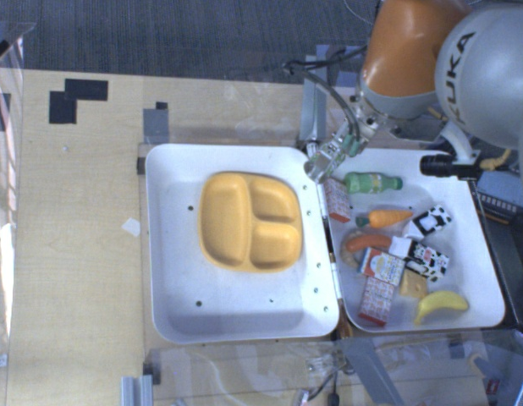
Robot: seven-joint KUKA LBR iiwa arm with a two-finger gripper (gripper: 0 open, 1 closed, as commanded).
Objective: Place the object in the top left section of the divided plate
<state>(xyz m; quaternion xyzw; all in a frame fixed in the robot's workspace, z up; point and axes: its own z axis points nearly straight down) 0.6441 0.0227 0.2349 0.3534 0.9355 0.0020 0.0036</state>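
No single object is marked out for the task; the green bottle (372, 182) lies on its side in the right bin (490, 288), just beside the gripper (319, 166). It is judged light, rigid and slippery, best taken across its middle. The gripper's state cannot be told. The yellow divided plate (249, 220), with 3 sections, sits in the left bin (173, 303).

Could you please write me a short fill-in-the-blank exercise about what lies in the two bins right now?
1. The divided plate in the left bin is ____ in colour.
2. The banana lies in the ____ bin.
3. The green bottle lies on its ____.
4. The gripper hangs near the ____ between the two bins.

Missing words: yellow; right; side; rims
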